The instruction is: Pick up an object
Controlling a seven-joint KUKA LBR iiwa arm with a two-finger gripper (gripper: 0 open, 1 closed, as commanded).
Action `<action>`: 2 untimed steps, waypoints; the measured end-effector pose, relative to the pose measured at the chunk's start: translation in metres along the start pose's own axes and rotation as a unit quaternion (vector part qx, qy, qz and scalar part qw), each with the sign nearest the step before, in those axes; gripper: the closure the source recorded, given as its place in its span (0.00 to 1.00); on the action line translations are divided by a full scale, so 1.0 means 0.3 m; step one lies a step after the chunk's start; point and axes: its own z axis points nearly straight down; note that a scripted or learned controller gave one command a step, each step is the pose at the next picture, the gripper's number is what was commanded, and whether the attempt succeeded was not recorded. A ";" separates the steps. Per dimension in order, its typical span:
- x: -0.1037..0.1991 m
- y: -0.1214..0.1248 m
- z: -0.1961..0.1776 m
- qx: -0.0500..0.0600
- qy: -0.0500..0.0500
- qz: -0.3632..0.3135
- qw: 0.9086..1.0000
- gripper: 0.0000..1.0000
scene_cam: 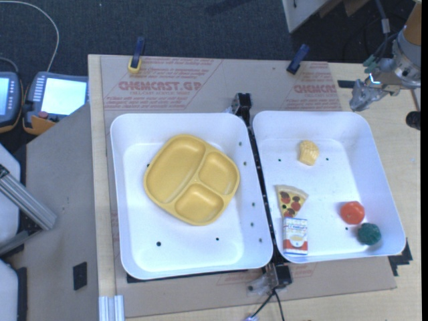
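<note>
Two shallow white plastic bins side by side on a bench covered with printed cardboard; left bin holds a yellow three-compartment plastic plate, right bin holds the small pickable stuff. Candidates in the right bin: a pale yellow lumpy toy food piece near the back, sitting apart from everything; a flat toy pizza slice with red dots close to the left wall; a small white-and-red packet just in front of the pizza slice, touching or nearly so, can't tell; a round red-orange toy tomato and a dark green round bumpy toy just beside each other near the front right corner. The grey two-finger gripper is up at the far right, outside the bin past its back corner, carrying nothing that I can see; too small and blurred to say how far apart it stands, cannot tell. Handling guess: all look light, probably hard plastic or foam. Pizza slice and packet lie flat, hard to get under, edges thin. Tomato and green ball are round, likely slippery, could roll, and crowd each other and the wall. The yellow lump looks easiest: isolated, chunky, textured; pinch across its narrow width from above.
</note>
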 end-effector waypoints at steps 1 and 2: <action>0.192 -0.078 0.001 0.005 0.002 -0.001 1.000 1.00; 0.385 -0.145 -0.013 0.005 0.002 -0.002 1.000 1.00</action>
